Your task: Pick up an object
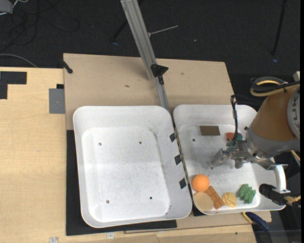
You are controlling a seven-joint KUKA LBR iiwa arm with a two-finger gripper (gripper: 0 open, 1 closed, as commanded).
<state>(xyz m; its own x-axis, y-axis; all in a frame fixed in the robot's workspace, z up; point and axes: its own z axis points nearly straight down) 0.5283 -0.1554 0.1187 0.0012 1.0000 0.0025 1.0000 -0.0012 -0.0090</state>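
- I see my gripper (228, 156) low in the right bin (213, 119); whether the jaws are spread, I cannot tell.
- The orange ball (200, 182) lies nearest, toward the bin's front-left from the jaws.

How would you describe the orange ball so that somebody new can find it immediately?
Look in the right white bin, at its near edge beside the divider. The orange ball lies there, touching a tan disc. It is the only round, bright orange thing; the green toy lies further right.
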